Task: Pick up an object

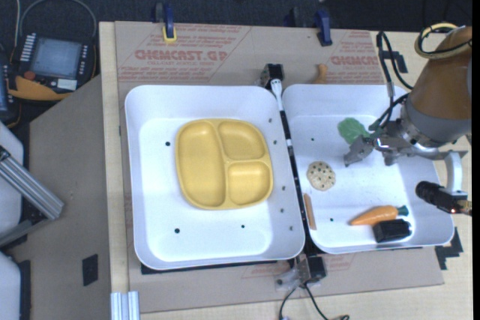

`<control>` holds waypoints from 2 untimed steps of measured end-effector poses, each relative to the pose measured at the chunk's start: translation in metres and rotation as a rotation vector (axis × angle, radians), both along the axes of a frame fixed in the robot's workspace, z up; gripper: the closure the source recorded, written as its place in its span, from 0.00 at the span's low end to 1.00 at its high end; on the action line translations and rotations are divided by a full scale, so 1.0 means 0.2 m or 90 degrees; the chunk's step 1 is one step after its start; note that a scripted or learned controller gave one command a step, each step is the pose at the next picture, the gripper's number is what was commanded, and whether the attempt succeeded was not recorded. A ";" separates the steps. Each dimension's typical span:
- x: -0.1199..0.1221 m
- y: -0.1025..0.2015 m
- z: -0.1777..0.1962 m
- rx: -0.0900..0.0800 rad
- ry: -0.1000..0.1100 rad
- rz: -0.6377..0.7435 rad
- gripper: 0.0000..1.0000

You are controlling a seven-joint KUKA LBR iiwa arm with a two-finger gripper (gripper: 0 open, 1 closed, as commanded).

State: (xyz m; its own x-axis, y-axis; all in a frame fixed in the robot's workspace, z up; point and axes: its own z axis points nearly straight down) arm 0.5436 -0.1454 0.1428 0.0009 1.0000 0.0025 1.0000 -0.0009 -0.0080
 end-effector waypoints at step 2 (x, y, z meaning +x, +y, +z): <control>0.00 0.00 -0.20 -0.002 -0.006 0.000 1.00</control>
